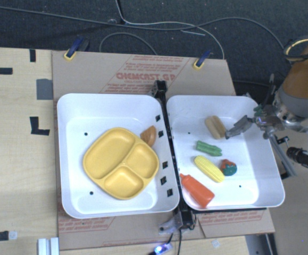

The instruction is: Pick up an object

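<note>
Your end effector (232, 131) hangs over the upper right part of the right bin (260, 195), a dark grey metal piece slanting down and left from the wrist; at this size you cannot tell how far it is open, and nothing is visibly held in it.

Far to its left, past the divider, the left bin (71, 142) holds a glossy yellow plastic tray (121, 162) with three rounded compartments, lying askew. At that tray's upper right edge, still well left of the end effector, sits a small brown rounded piece (149, 135), partly tucked against the tray so its full shape is hard to read.

In the right bin, the nearest thing is a tan, stubby, bread-like block (215, 126), just beside the end effector's tip on its left; you cannot tell whether they touch. Below and left of the tip lies a green ridged toy vegetable (209, 149), near but apart. Further below that is a yellow toy corn cob (209, 168), bumpy and tapered, with a small round red and teal piece (229, 168) just beside its right end; its detail is too small to make out. Lowest and furthest left in this bin is an orange-red smooth carrot-like toy (197, 190) against the bottom left corner.

Both bins are smooth white plastic with rounded corners, resting on brown printed cardboard (143, 73) over the pale wooden desk (15, 169). To the right of the end effector, the arm's grey wrist and orange band (297, 81) are cut off by the frame.
</note>
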Available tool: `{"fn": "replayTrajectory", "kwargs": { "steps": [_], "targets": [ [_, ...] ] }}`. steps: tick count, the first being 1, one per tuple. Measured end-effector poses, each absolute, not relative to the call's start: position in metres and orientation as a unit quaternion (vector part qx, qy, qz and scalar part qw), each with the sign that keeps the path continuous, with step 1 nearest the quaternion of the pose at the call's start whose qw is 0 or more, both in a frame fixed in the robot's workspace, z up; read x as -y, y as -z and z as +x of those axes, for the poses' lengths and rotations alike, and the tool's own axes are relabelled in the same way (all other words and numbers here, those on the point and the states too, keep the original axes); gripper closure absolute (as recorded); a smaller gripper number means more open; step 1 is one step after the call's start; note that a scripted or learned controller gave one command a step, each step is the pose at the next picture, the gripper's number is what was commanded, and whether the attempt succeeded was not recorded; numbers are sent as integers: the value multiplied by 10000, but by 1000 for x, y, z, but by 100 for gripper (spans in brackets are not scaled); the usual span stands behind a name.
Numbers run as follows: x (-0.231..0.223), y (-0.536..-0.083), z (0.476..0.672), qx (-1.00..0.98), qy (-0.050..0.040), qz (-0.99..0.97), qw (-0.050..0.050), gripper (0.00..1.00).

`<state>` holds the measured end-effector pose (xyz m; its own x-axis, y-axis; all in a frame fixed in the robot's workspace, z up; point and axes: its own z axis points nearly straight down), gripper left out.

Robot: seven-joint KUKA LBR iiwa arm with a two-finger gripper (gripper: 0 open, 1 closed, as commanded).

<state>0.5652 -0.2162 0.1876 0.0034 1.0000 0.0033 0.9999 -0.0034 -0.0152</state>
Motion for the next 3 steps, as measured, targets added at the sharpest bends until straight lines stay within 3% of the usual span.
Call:
{"fn": "replayTrajectory", "kwargs": {
  "steps": [1,3],
  "targets": [
    [216,-196,569,7075,-5,-7067,6,0],
    [215,-100,561,7078,-9,-7064,24,0]
  ]
}}
